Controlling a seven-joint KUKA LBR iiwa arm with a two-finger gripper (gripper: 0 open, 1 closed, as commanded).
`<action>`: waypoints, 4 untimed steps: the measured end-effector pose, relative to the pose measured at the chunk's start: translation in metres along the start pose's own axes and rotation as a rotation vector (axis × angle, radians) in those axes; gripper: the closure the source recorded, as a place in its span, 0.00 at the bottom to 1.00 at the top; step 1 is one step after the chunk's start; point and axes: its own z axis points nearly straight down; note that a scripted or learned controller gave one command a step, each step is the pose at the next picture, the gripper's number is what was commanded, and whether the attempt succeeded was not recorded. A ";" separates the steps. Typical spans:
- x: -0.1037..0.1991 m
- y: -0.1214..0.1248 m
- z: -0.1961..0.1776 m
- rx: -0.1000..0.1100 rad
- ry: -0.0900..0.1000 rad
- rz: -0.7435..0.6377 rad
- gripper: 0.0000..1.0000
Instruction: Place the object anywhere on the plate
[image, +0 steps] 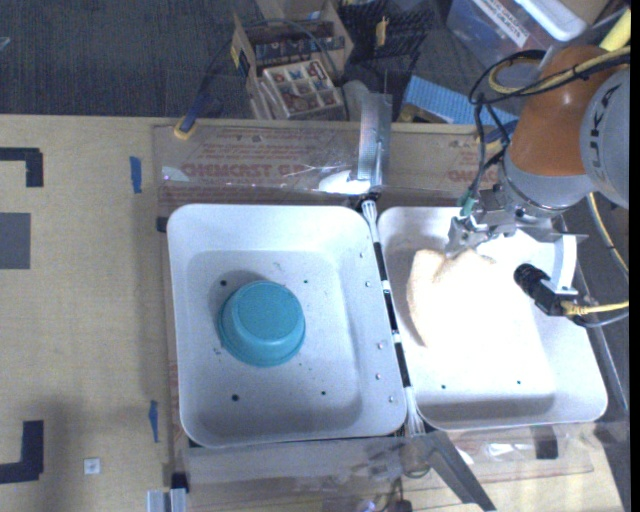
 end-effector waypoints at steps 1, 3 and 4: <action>0.000 0.001 -0.025 -0.002 0.000 -0.001 1.00; 0.099 -0.028 -0.009 -0.001 0.002 -0.797 1.00; 0.143 -0.037 -0.006 -0.002 0.002 -1.194 1.00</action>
